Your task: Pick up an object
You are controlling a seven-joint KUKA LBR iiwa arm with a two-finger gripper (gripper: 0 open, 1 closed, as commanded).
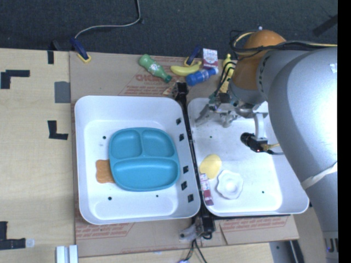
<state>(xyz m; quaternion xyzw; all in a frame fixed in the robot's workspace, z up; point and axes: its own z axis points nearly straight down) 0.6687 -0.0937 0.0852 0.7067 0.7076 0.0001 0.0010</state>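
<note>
My gripper [215, 116] hangs over the far end of the right bin [274, 201], just inside its back wall. Its two grey fingers stand apart, open, with bare bin floor between them. Nearer the front of that bin lie a yellow rounded object [210, 164] and a white lumpy object [229, 183], touching each other. A small red and white packet [205, 187] lies along the bin's left wall. All three sit well in front of the gripper. The left bin [88, 125] holds a blue divided plate [144, 159] with an orange piece [102, 171] partly under its left edge.
The grey arm [307, 108] with its orange band [258, 59] covers the right bin's right side. A black fitting [252, 141] sticks out from the arm over the bin. Behind the bins lie a green bottle [153, 67], a banana [185, 69], a blue bottle [201, 76] and a small carton [210, 56].
</note>
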